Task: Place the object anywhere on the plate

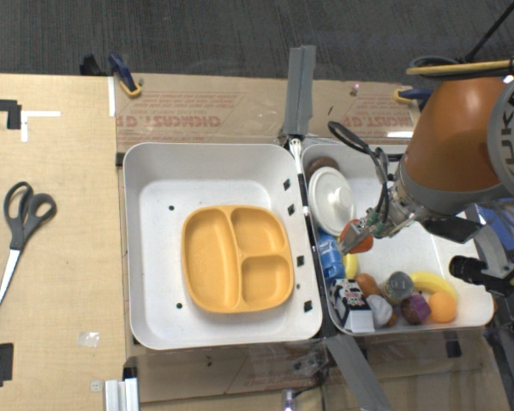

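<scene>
My gripper (357, 236) hangs over the right bin (463, 255), closed on a small orange-red object (361, 241). The yellow plate (237, 258) lies unobstructed in the left bin (150, 229); assorted items crowd the right bin's near edge.

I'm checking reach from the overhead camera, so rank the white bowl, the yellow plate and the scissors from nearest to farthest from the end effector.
From the end effector:
1. White bowl, just beside it in the right bin.
2. Yellow plate, in the left bin.
3. Scissors, on the bench at far left.
</scene>
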### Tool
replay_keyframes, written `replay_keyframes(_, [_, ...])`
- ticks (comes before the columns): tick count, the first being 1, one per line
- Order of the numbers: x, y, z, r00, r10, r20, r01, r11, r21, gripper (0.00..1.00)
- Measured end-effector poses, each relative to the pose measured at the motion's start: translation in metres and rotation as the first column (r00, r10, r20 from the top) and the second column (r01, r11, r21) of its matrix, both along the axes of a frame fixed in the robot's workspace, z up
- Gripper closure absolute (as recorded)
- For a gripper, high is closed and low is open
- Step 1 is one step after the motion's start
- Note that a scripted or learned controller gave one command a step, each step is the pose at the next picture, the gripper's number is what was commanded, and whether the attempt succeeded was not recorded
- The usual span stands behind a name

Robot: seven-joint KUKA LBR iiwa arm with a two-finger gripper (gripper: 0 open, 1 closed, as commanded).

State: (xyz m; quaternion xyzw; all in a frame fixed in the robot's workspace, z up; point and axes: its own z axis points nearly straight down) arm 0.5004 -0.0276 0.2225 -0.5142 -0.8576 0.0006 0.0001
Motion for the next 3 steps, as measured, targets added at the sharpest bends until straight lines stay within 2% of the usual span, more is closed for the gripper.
replay_keyframes(1, [0.035,0.048,-0.029,0.999,-0.040,-0.001,0.040,0.999,-0.001,1.00])
replay_keyframes(2, [-0.023,0.110,-0.016,0.995,-0.097,-0.002,0.097,0.995,-0.001,1.00])
replay_keyframes(3, [-0.023,0.110,-0.016,0.995,-0.097,-0.002,0.097,0.995,-0.001,0.00])
